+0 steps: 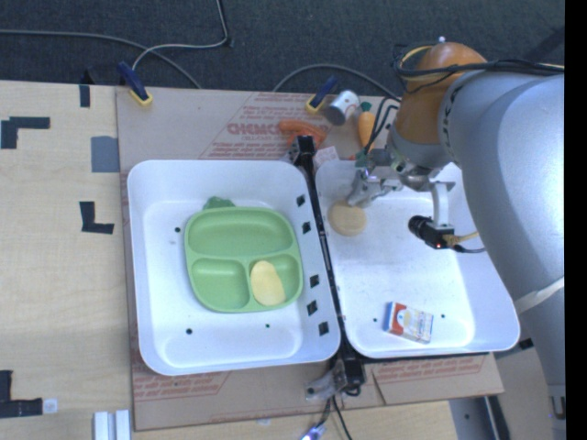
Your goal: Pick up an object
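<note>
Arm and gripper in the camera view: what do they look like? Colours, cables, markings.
The arm is a bulky, rounded light-grey body with a glossy orange band above the wrist. Thin dark cables loop around the orange section. The gripper is a small metallic-grey assembly with two slim fingers. A black cylindrical part with a small red light sticks out beside the wrist. No readable markings.

We can make out red block lettering printed on the brown cardboard sheet (248, 131) behind the left bin, upside down from this angle and too blurred to spell out. The small red, white and blue packet (407, 322) in the right bin seems to carry print, though we cannot read it
</note>
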You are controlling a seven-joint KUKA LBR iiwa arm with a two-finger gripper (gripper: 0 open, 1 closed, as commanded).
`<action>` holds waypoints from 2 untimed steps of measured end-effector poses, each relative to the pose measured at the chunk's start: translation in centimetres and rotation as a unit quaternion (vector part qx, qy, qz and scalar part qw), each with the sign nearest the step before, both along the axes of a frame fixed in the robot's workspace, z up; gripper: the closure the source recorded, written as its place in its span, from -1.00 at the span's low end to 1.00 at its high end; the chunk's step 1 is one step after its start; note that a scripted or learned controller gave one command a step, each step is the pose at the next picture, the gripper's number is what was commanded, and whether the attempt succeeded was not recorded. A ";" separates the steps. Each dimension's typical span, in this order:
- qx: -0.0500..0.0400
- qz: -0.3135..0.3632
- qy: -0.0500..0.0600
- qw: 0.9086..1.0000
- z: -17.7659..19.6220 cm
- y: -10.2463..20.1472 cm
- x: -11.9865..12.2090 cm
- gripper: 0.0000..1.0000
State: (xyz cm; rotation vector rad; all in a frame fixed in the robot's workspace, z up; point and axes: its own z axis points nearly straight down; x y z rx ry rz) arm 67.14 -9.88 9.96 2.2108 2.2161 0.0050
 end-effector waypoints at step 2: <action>0.003 0.000 0.002 1.000 -1.0 0.0 0.0 -1.00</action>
